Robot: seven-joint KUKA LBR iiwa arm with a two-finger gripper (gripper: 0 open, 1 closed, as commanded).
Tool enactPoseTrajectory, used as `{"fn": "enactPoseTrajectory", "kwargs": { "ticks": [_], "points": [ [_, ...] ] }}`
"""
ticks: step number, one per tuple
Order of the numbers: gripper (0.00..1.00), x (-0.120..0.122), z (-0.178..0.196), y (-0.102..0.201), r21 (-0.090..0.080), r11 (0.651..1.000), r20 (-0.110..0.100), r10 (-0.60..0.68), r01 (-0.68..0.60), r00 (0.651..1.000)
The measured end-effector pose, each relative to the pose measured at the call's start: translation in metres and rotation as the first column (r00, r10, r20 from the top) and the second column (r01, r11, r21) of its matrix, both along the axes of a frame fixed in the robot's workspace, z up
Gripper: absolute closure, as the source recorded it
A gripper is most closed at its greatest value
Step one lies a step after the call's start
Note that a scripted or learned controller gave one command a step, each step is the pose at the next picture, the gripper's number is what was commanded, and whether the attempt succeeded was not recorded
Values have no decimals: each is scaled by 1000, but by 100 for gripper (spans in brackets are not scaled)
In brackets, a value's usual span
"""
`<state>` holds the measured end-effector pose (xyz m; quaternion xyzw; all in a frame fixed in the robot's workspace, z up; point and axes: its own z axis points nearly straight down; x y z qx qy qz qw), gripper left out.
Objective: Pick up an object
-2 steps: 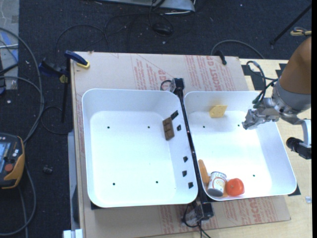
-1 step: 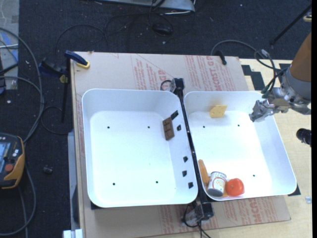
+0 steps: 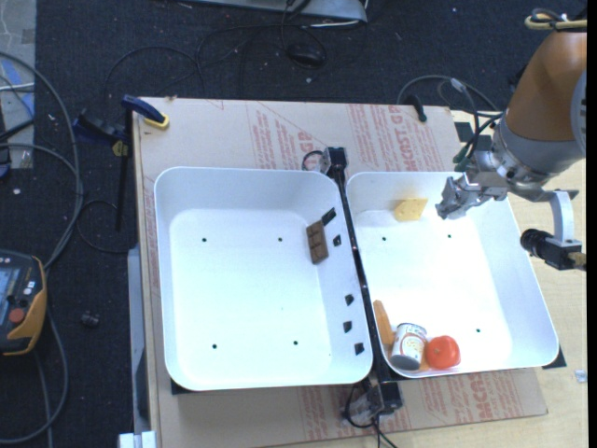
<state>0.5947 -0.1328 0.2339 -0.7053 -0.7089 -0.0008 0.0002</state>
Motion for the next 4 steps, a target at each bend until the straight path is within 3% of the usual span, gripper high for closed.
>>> {"fn": "enactPoseTrajectory", "kwargs": {
  "ticks": [4],
  "points": [
    [100,26,-3,208,0,1000,-1,0,0,1000]
  ]
}}
